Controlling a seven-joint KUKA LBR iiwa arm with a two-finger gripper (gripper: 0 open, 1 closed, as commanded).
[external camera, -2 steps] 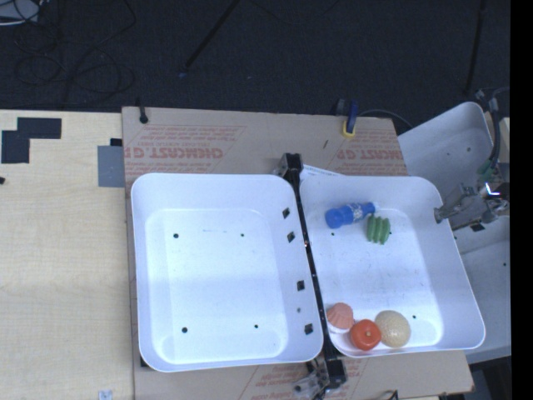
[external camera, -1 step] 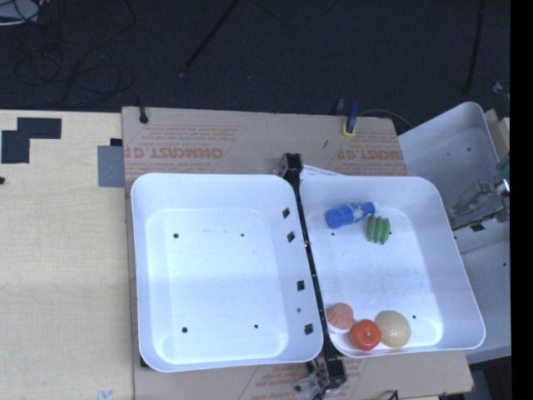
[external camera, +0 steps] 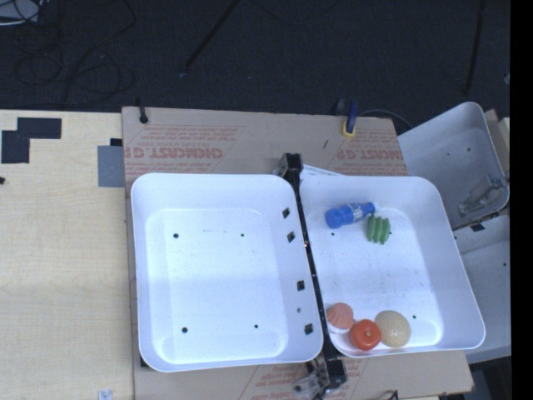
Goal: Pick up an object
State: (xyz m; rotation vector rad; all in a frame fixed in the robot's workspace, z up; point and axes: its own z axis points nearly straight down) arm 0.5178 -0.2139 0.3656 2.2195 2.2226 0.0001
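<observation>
The table (external camera: 67, 248) is pale wood, with a cardboard sheet (external camera: 250, 144) laid over its middle under the two bins. The left bin (external camera: 150, 265) sits at about nine o'clock from the centre of the view. The right bin (external camera: 441, 248) sits at about three o'clock and carries all the loose things.

In the right bin, toward its twelve o'clock side, a blue bottle (external camera: 350, 214) lies on its side, long axis running roughly from eight o'clock to two o'clock. Just beside it at four o'clock is a small green ribbed object (external camera: 379, 229), close to the bottle but apart from it as far as I can tell. At the bin's six o'clock corner three round things cluster: a cream ball (external camera: 393, 327), an orange-red ball (external camera: 365, 334) touching it, and a pinkish one (external camera: 340, 315) against the bin's dividing wall.

How far open the gripper is, and whether it has hold of anything, I cannot tell. The arm's reach comes from three o'clock, so every candidate lies toward nine o'clock from its entry side. I judge the bottle the easiest pick: it lies clear of the walls, and closing across its short axis would suit it. The clustered balls look harder to separate.
</observation>
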